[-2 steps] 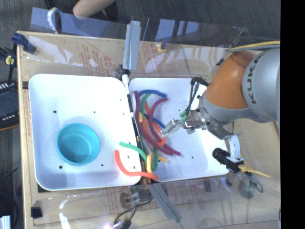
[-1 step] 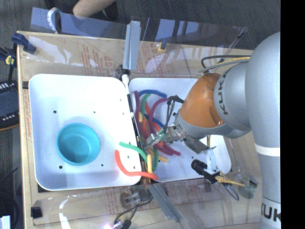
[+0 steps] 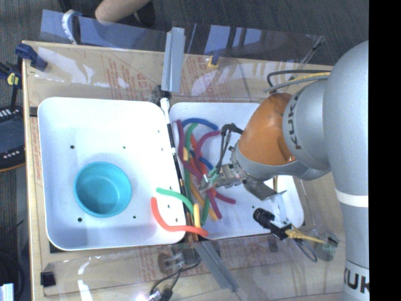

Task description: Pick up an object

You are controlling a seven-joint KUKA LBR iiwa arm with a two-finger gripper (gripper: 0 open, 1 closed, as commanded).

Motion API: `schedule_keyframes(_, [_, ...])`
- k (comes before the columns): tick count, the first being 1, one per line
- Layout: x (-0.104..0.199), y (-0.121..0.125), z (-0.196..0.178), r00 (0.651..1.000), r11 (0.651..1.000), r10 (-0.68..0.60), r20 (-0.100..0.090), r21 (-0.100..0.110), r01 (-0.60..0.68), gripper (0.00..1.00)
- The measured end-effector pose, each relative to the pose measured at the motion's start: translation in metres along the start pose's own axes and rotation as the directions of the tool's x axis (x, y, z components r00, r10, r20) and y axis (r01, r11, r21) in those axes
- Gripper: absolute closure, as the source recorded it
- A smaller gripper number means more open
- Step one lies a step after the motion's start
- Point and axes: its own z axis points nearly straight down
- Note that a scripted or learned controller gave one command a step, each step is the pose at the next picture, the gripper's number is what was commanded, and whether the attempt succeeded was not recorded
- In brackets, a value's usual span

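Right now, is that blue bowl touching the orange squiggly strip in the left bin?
Apart. The camera view shows bare white bin floor between the blue bowl and the orange strip.

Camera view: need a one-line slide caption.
KUKA arm lowers its pincer into a tangle of colored flexible sticks in the right bin; a teal bowl sits in the left bin.

The arm (image 3: 294,137) reaches over the right bin (image 3: 276,209) above tangled coloured strips (image 3: 197,162); a blue bowl (image 3: 103,189) sits left.
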Motion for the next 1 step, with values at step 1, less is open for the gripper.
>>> schedule_keyframes(1, [0.0099,0.0330,-0.1318,0.999,0.999,0.048,-0.007,0.010,-0.048,1.00])
